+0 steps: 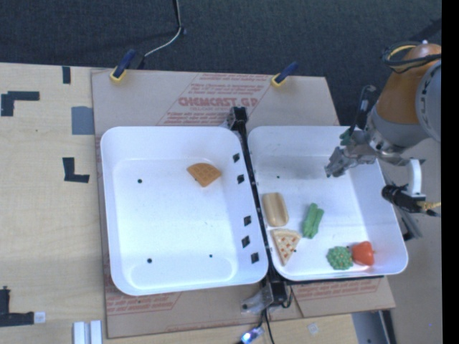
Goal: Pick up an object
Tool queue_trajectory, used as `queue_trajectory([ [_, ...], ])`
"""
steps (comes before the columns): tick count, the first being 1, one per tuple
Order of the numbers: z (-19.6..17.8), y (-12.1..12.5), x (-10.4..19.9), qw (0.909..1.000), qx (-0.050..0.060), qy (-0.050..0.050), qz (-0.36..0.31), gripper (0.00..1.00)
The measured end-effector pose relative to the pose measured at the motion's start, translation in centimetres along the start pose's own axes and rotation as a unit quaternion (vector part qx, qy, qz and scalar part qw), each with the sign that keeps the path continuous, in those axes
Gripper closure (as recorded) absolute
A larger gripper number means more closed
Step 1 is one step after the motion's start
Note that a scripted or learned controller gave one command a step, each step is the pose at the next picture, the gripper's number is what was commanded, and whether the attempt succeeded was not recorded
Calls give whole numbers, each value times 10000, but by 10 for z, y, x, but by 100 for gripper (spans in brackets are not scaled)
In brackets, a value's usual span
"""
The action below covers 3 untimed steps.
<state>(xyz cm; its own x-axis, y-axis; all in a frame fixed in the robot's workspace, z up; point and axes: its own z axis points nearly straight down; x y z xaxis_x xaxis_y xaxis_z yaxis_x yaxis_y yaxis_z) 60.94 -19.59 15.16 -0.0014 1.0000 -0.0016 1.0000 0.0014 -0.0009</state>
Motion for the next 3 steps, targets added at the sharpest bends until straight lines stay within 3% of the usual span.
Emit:
queue_trajectory([
  [1, -7, 28, 72, 10000, -4, 14, -24, 100],
  [2, -34, 0, 155, 10000, -4, 22, -35, 100],
  [3, -87, -25, 242, 10000, -18, 28, -48, 100],
])
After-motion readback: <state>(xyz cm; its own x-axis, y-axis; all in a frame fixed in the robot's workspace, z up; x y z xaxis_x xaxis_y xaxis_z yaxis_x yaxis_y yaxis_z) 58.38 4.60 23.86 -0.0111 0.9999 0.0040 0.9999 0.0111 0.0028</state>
